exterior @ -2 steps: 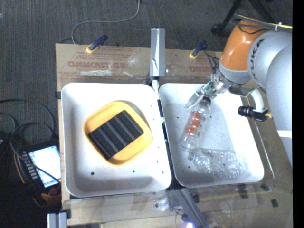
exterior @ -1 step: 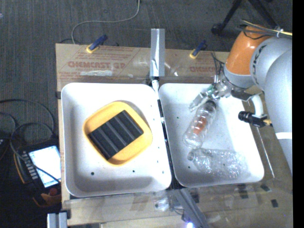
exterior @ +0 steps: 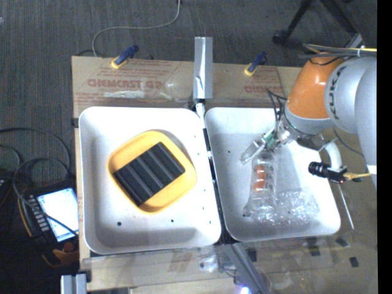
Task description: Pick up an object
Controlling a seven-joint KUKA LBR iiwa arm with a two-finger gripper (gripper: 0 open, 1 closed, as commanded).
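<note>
the arm (exterior: 343, 97) enters from the right edge of the bench, its grey body and orange band (exterior: 312, 90) hanging over the right bin's (exterior: 233, 219) far right corner. the wrist angles down and leftward into that bin. the gripper (exterior: 269, 141) sits low over the bin's far half, roughly midway across; it is small and partly masked by glare, so whether it is wide, narrow or gripping cannot be told. a clear plastic bag (exterior: 269, 192) lies in the right bin, running from just beside the gripper toward the near right corner, with something orange inside it. its upper end appears to meet the gripper, though contact is uncertain. the left bin (exterior: 92, 164) carries a yellow tray with a black ribbed insert (exterior: 151, 171) at its centre, lying flat and turned at a slant.
</note>
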